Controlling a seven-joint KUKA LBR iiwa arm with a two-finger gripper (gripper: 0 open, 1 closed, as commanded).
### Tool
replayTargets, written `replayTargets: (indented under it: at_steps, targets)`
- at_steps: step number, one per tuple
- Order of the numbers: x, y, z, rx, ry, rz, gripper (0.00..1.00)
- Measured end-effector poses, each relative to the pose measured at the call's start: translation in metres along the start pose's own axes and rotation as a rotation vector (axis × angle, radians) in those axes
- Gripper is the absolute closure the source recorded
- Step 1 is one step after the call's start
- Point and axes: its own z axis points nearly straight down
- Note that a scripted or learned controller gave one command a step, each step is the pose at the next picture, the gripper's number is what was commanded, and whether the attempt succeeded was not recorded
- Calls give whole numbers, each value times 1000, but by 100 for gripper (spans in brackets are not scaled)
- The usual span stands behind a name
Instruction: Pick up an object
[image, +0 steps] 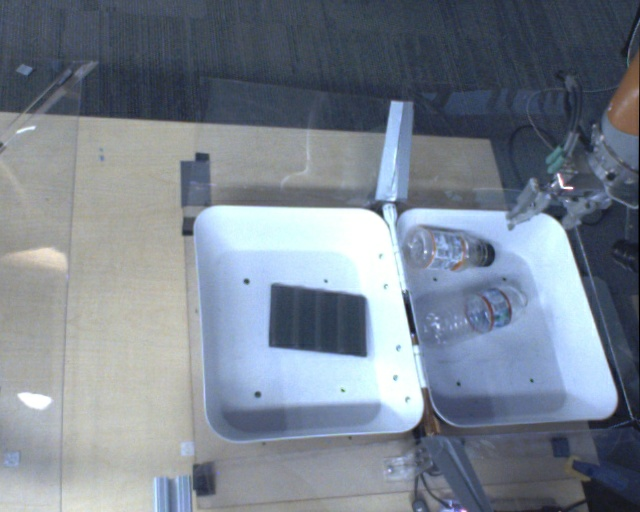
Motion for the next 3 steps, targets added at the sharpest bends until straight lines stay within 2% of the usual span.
replayTargets:
  at_steps: [1, 2, 3]
  targets:
    - [-45, -17, 194, -6, -1, -113, 0]
    - [-43, -107, 186, -1, 0, -255, 0]
    - [57, -36, 181, -3, 0, -307, 0]
